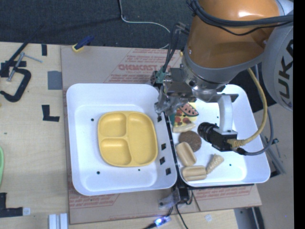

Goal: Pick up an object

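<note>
Two white bins sit side by side; we see the gripper (164,101) low over their shared rim, near the watermelon slice (187,111) in the right bin (248,168), presumably lining up a pick. Its grip state we cannot tell.

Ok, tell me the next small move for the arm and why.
Probably a short descent: the gripper hangs at the right bin's left edge, just above the watermelon slice toy, with nothing visibly between its fingers. Lowering over that slice would likely set up the pick.
</note>
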`<state>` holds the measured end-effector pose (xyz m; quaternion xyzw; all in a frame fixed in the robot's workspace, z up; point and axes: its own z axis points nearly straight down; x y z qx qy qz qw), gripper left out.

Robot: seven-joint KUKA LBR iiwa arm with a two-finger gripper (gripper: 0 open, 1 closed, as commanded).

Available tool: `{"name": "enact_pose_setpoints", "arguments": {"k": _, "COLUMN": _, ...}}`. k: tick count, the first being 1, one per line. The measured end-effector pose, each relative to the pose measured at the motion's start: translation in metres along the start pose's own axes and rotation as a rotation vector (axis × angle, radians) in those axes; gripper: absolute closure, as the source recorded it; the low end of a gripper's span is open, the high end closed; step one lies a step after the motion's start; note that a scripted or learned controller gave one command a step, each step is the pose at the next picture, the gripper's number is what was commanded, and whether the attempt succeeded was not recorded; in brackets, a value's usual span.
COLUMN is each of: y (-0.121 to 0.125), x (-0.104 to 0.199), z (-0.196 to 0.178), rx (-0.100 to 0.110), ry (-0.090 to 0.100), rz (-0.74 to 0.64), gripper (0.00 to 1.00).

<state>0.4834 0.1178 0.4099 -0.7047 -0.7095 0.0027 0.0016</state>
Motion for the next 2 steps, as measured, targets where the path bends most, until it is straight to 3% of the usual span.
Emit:
{"name": "enact_pose_setpoints", "arguments": {"k": 1, "y": 0.0, "x": 0.0, "z": -0.009, "rx": 0.002, "ry": -0.001, "rz": -0.001, "gripper": 1.0}}
{"name": "enact_pose_setpoints", "arguments": {"k": 2, "y": 0.0, "x": -0.044, "z": -0.045, "rx": -0.008, "ry": 0.001, "rz": 0.01, "gripper": 1.0}}
